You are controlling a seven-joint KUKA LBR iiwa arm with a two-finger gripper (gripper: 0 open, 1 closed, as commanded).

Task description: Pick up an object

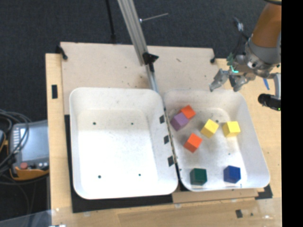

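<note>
End effector (226, 82): you will find it at the upper right, above the far rim of the right bin, its two fingers spread apart with nothing between them.
Arm (266, 30): it comes in from the right, with the orange band above the grey wrist.
Right bin (253, 126): it carries all seven blocks.
Orange block (188, 112): near the bin's far left, touching the purple block (179, 121) just in front of it.
Second orange block (192, 142): lies near the middle of the bin, standing apart from the others.
Yellow blocks: one (210, 127) sits tilted near the centre, the other (231, 128) is just beside it on the right.
Green block (198, 176): lies along the near edge, well apart from the blue block (232, 173) to its right.
Left bin (80, 141): it sits beside the right bin on the surface (94, 60).
Gap: you can see the end effector well clear of every block.
</note>
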